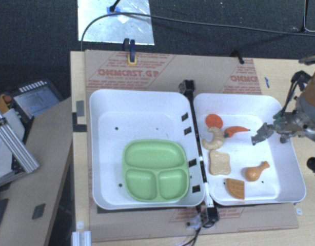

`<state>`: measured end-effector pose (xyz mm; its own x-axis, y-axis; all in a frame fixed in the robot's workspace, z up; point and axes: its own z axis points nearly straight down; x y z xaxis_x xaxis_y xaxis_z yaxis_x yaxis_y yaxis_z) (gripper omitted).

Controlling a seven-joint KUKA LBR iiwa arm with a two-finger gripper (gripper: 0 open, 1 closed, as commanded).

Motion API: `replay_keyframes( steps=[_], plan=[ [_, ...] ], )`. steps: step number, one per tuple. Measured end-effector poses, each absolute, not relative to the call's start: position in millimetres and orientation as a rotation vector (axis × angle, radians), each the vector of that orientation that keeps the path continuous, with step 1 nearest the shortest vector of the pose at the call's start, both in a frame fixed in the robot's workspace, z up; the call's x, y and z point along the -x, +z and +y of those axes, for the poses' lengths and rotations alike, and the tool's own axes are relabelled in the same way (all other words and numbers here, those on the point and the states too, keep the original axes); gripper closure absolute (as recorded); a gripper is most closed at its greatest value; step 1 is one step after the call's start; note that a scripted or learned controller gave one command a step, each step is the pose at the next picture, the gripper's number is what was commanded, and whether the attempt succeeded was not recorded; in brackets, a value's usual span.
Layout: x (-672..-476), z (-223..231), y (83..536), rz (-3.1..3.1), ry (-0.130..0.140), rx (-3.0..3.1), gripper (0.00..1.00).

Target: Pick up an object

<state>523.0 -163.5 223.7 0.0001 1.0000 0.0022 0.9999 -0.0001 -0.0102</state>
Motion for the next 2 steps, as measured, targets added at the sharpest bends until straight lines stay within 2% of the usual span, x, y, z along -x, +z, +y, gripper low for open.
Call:
replay_keyframes(
  steps=[1, 2],
  plan=[
    [-525.7, -163.3, 229.8, -2.226, -0.001, 2.219, 0.00],
    [-515.8, -163.2, 176.5, -2.222, 0.001, 2.219, 0.00]
  ],
)
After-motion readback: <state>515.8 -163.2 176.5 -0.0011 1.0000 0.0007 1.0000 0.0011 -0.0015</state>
